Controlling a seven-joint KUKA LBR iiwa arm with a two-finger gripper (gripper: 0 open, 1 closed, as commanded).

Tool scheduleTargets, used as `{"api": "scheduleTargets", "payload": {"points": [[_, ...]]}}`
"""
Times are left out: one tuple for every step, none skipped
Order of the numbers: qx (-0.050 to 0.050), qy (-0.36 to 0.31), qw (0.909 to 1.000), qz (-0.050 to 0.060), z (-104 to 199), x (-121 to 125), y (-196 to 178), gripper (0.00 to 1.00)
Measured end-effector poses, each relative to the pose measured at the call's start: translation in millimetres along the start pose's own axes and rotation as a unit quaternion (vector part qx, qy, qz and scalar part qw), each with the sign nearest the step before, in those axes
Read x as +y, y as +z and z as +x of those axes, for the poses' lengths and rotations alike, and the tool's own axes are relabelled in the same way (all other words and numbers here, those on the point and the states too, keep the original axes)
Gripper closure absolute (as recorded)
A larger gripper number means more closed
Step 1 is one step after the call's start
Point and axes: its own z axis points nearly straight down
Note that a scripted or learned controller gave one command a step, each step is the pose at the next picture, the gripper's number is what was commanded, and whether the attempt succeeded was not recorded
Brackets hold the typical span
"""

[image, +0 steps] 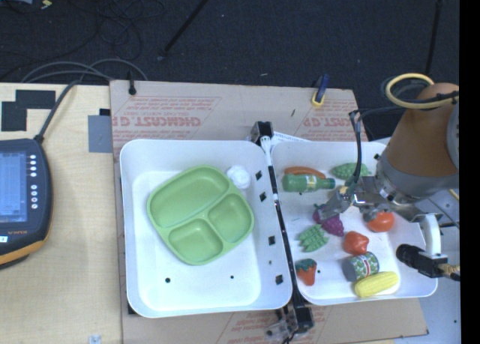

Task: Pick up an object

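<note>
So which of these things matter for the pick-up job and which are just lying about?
For the job:
- gripper
- purple grapes
- green bottle
- red tomato
- yellow corn
- tin can

Lying about:
- green divided plate
- handheld control pendant
- blue clamp

divided plate [199, 215]: pale green
bins [142, 185]: white
bottle [306, 182]: green, with red-and-white label
grapes [331, 223]: purple, just under the hand [339, 204]
tomato [380, 221]: red-orange
can [362, 267]: grey-green, patterned label
corn [376, 284]: yellow
strawberry [305, 270]: red, green top
leafy piece [313, 238]: green
arm [424, 136]: grey, orange band
worktop [67, 282]: light wood
</note>
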Motion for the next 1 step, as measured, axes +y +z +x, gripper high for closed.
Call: {"api": "scheduleTargets", "payload": {"points": [[0.001,-0.002,1.0,0.002,2.7,35.5,85.3,0.0]]}}
